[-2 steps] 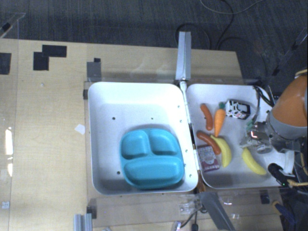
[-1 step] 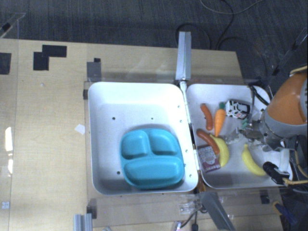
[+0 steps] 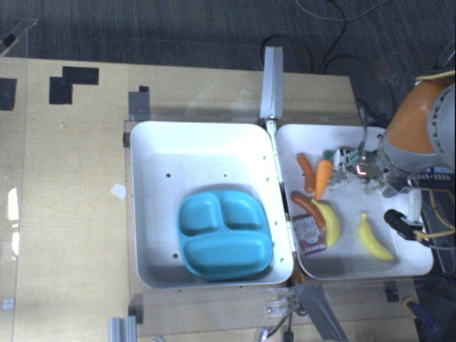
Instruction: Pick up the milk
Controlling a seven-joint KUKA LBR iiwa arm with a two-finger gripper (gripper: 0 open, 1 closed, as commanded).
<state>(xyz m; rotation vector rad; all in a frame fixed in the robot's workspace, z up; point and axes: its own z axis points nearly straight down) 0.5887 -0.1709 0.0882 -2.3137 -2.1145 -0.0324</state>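
Milk [image 3: 308, 235] lay in the right bin [image 3: 377, 268], in the near-left corner, close against the wall that divides it from the left bin [image 3: 153, 191]. We took it for the small brownish carton there, lying flat; its label was too small for us to read. Its long axis seemed to run roughly from the far side toward the near side, almost parallel to the dividing wall.

We saw the gripper [image 3: 355, 165] over the far part of the same bin, below the orange band of the arm [image 3: 417, 123]. Whether it was spread or pressed together we could not tell, since the wrist hardware blurred into one cluster. We saw nothing held in it.

From the gripper, the milk lay toward the near-left, well apart, with other things between. A carrot [image 3: 322, 179] and a sausage [image 3: 306, 171] lay just left of the gripper. A second sausage [image 3: 307, 206] and a banana [image 3: 330, 223] crowded the carton, the banana touching or nearly touching its right edge. Another banana [image 3: 375, 239] lay further right, apart from it.

We judged the reach not yet begun. The arm would need to travel near-left and come down across the carton's short width, and the wall on one side and the banana on the other left little room. A blue tray [image 3: 224, 234] sat in the left bin, out of the way.
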